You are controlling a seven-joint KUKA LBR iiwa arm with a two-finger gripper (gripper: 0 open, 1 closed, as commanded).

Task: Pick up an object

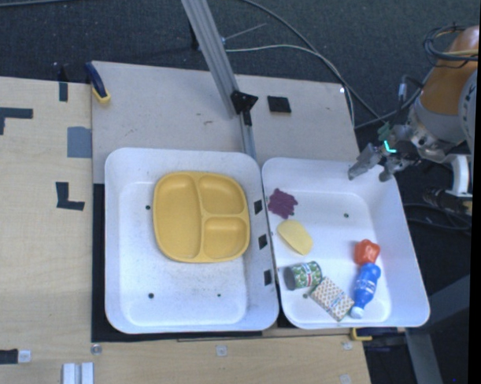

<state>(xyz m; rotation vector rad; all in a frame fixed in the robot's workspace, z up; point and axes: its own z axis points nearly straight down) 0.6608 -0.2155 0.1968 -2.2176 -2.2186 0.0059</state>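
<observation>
End effector (373, 165) hovers open above right bin's (398, 202) far corner

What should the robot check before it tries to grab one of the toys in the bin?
1. Gripper has nothing between its fingers: ok.
2. Gripper is over a toy: not ok; it hangs at the right bin's far edge.
3. Toys lie in the right bin, on the arm's side: ok.
4. Yellow piece and purple piece lie apart from the rest: ok.
5. Green can has room around it: not ok; the patterned box lies against it.
6. Blue bottle has room around it: not ok; the orange toy touches its top.
</observation>
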